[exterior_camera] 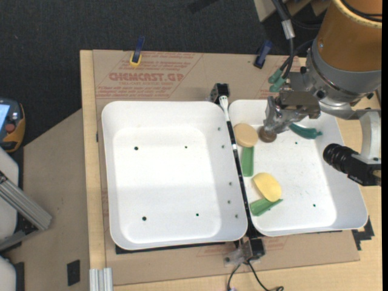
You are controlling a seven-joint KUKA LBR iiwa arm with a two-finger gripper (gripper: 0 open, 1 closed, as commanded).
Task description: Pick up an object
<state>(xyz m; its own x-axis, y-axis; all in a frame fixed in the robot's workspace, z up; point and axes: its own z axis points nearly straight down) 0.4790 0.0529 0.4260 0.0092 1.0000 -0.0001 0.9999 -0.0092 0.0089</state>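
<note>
From the overhead camera, the gripper hangs low over the right bin, near its back edge; whether it is spread or pressed together I cannot tell; a small brown disc sits right at its tip; a tan round piece lies just left of it; a green stick below-left; a yellow piece and green wedge further below; a teal piece lies to its right; the left bin sits well to its left.

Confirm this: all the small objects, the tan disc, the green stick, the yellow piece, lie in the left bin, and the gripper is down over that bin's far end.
Wrong bin. The camera view shows the round tan disc, the green stick and the yellow rounded piece in the right-hand shallow white bin, with the gripper down over that bin's far end.
</note>
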